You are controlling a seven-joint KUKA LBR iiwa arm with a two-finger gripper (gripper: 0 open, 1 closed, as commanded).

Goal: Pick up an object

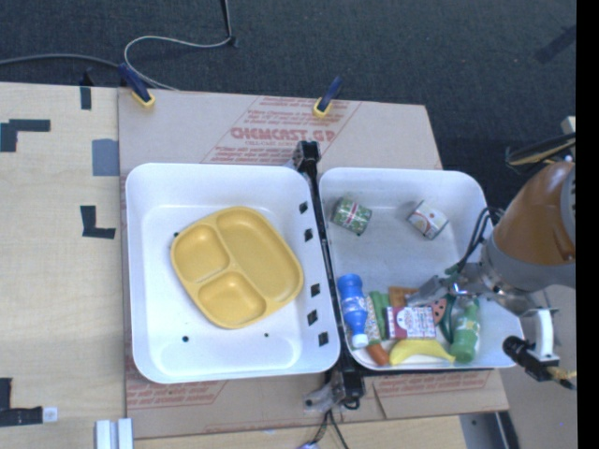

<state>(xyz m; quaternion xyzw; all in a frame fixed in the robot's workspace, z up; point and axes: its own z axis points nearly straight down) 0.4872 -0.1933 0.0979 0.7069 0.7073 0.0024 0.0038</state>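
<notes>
Gripper [452,293] state cannot be told; it sits low over the green bottle [465,329] and should descend squarely, avoiding the banana [421,351].

The worktop [56,251] is pale wood with dark tape marks at the left of the frame. A printed cardboard sheet [281,129] lies on it, held by two yellow clamps [140,94] at its upper edge. Two white bins [140,279] sit side by side on the cardboard.
</notes>
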